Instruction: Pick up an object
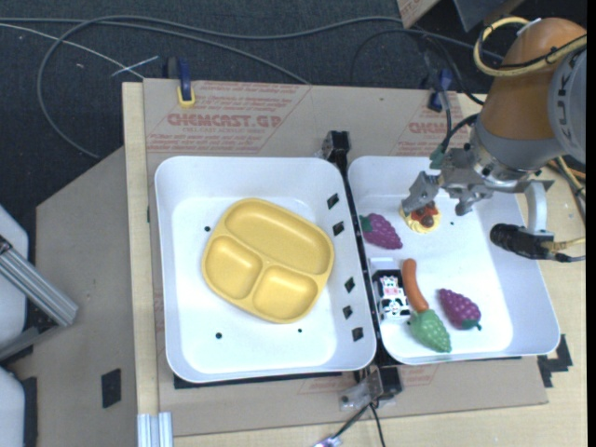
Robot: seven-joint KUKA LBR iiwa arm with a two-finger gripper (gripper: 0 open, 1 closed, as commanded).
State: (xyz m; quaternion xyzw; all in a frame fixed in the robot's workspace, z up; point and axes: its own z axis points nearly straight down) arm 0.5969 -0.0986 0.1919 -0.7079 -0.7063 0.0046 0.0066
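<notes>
1. Grey two-finger gripper (443, 196) w/ orange band hangs over right shallow white bin (521, 291); fingers spread open, nothing between them.
2. Small yellow-and-red toy (421, 219) lies just below the fingertips – not gripped.
3. Purple grape bunch (381, 231) near divider; orange carrot (415, 287), second grape bunch (459, 308) lower.
4. Yellow divided plastic plate (267, 260) – left white bin (177, 250).

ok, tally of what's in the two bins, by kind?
Grape bunches: 2, one and another
Carrot: 1
Yellow divided plate: 1
Small yellow-and-red toy: 1
Small black-and-white toy: 1
Total: 6
</notes>
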